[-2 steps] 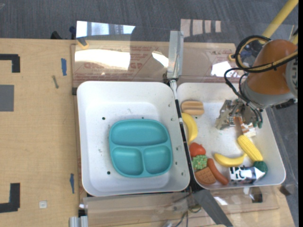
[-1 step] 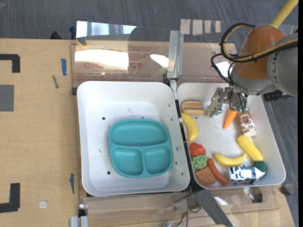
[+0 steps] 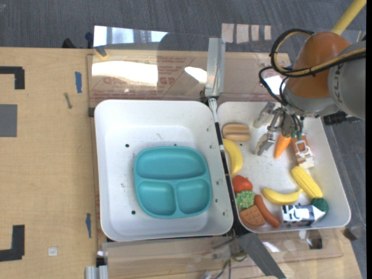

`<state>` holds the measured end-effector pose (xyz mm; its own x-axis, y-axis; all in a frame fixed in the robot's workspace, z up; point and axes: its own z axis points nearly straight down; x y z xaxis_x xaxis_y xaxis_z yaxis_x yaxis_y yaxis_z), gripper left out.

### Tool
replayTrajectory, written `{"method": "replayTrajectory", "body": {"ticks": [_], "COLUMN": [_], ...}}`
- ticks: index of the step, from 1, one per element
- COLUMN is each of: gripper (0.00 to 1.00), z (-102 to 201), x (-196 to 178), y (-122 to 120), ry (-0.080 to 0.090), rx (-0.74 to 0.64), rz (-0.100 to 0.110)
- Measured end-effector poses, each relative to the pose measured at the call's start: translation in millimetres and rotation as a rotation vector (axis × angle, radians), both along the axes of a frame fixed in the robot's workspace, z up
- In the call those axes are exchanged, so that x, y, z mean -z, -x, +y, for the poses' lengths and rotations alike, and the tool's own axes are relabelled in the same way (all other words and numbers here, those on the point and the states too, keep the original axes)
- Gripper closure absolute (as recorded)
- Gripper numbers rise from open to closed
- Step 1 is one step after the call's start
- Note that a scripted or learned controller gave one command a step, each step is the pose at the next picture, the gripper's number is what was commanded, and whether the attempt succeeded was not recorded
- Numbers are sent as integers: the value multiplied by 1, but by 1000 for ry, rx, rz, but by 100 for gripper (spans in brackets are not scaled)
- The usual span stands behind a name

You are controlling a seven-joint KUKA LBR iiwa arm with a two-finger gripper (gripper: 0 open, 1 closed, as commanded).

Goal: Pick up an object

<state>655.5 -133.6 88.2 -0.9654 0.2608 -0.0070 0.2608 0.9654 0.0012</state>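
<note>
The gripper (image 3: 268,131) hangs in the right bin (image 3: 337,182) with its fingers spread and nothing between them. Just beside it, on its right, lies a small orange carrot (image 3: 281,146), tapered, its tip pointing toward the near edge. A hot dog bun (image 3: 236,132) sits to the left, a banana (image 3: 233,156) below that, and an ear of corn (image 3: 306,182) farther down

A grey arm with an orange band reaches from the right over the right bin (image 3: 340,199), its gripper (image 3: 268,133) spread open just beside a toy carrot (image 3: 281,145). Bananas (image 3: 233,156), corn (image 3: 306,181), a hot dog bun (image 3: 236,132) and other play food lie around it. The left bin (image 3: 110,156) holds a teal divided tray (image 3: 172,180) (three compartments).
</note>
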Motion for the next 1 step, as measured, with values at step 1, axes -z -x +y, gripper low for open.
{"method": "replayTrajectory", "body": {"ticks": [1], "gripper": [0], "z": [-47], "x": [-1], "y": [40], "ry": [3], "rx": [-49], "rz": [0]}}
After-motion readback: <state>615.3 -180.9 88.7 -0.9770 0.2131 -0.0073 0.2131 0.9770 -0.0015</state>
